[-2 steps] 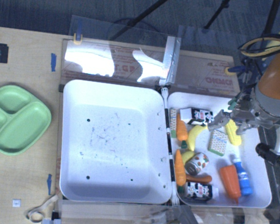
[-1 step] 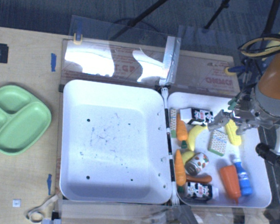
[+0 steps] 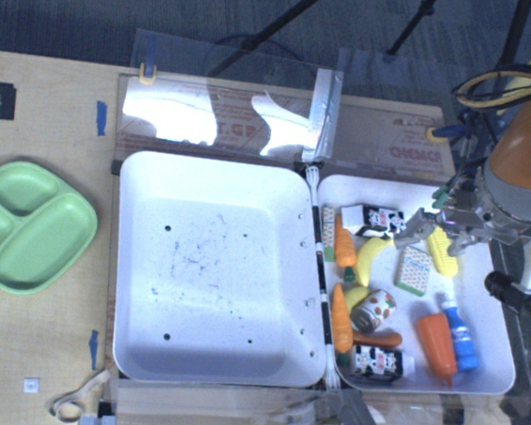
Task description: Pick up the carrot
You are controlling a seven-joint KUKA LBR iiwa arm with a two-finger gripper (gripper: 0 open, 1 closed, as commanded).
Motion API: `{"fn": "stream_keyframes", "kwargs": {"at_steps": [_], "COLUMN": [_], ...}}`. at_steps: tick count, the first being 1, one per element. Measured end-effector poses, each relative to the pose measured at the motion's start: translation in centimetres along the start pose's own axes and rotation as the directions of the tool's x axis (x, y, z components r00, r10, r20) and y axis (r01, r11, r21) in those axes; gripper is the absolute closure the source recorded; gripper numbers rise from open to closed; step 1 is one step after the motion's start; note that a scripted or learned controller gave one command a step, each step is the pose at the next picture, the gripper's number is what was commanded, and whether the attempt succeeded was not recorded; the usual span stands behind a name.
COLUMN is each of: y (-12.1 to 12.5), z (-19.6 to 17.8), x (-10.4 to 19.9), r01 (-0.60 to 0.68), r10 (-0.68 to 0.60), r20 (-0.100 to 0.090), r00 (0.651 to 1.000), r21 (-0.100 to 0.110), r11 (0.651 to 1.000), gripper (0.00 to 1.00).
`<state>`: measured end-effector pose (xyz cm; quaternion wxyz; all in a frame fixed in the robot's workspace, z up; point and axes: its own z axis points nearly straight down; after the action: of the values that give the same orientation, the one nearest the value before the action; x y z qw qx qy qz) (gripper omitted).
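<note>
Approach step; carrot not yet grasped.
Tool (image 3: 444, 216) hangs at right bin's 1 o'clock, grip state unclear to us. Carrot (image 3: 341, 319), prob. at 8 o'clock; we'd next go down-left w/ tool.

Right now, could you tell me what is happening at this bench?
A grey robot arm reaches in from the right, its gripper hovering over the right bin, which is crowded with toy food. Its target, a carrot, lies along that bin's left wall, well left of the gripper and untouched. A larger orange carrot-like piece lies nearer the front. Nothing is visibly gripped.
</note>
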<state>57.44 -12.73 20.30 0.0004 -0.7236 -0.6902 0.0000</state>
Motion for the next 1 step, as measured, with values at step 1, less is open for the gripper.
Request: {"fn": "stream_keyframes", "kwargs": {"at_steps": [1], "y": [0.0], "z": [0.0], "x": [0.0], "r01": [0.0], "r10": [0.0], "r20": [0.0], "r00": [1.0], "r21": [0.0], "r11": [1.0], "gripper": [0.0]}}
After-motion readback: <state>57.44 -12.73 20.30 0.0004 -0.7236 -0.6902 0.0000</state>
